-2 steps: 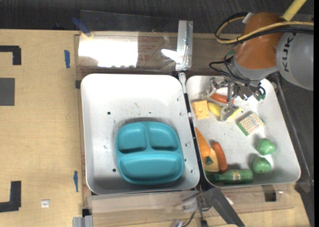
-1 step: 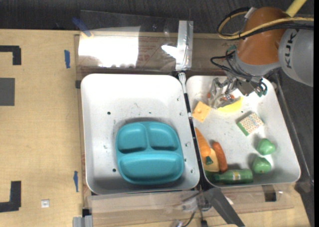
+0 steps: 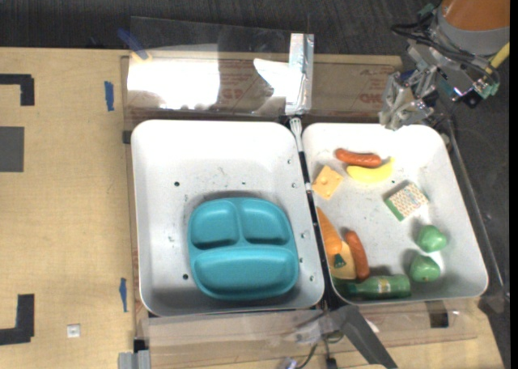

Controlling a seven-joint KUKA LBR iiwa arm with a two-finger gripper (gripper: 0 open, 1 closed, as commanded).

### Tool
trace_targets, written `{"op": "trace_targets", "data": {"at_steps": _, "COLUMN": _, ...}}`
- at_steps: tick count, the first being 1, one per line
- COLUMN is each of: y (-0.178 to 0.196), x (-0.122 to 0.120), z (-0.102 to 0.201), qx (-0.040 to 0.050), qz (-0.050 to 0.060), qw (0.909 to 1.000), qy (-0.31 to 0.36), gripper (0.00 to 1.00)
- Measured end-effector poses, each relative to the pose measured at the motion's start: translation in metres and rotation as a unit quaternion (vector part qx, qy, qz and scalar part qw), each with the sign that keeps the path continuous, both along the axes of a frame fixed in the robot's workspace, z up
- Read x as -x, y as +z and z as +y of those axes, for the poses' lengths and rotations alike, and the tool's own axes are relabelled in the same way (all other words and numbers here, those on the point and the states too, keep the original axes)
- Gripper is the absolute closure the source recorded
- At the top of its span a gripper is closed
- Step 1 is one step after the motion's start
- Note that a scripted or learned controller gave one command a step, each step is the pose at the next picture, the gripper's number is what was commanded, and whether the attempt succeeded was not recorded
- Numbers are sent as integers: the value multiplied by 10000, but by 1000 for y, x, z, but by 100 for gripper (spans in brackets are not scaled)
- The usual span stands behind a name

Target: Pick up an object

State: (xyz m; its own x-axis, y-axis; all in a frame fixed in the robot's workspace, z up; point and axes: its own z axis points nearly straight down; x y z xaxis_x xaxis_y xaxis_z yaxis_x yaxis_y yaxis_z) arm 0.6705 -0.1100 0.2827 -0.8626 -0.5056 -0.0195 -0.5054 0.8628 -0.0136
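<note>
Upper right of frame: gripper [image 3: 402, 108] over right bin's [image 3: 461, 189] far rim, jaw state unreadable. Below it sausage [image 3: 357, 156], banana [image 3: 370, 171], cheese wedge [image 3: 327, 182]; teal tray [image 3: 241, 248] in left bin [image 3: 162, 165].

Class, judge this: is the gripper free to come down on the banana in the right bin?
Probably yes. The gripper hangs above the bin's far rim; the banana lies uncovered, though a sausage touches its far side.

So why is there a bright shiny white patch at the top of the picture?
In the camera view, that is glare: light bouncing off the clear plastic sheet behind the left bin; the end effector at the right bin's far edge looks slightly blurry.
</note>
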Motion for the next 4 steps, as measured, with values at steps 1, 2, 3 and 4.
{"op": "trace_targets", "data": {"at_steps": 1, "y": 6, "x": 0, "z": 2, "qx": -21, "qz": 4, "qw": 10000, "qy": -9, "gripper": 100}}
{"op": "trace_targets", "data": {"at_steps": 2, "y": 15, "x": 2, "z": 20, "qx": -19, "qz": 56, "qw": 10000, "qy": 4, "gripper": 100}}
{"op": "trace_targets", "data": {"at_steps": 3, "y": 26, "x": 2, "z": 21, "qx": -10, "qz": 60, "qw": 9997, "qy": 220, "gripper": 100}}
{"op": "trace_targets", "data": {"at_steps": 4, "y": 18, "x": 3, "z": 22, "qx": -10, "qz": 89, "qw": 9991, "qy": 421, "gripper": 100}}
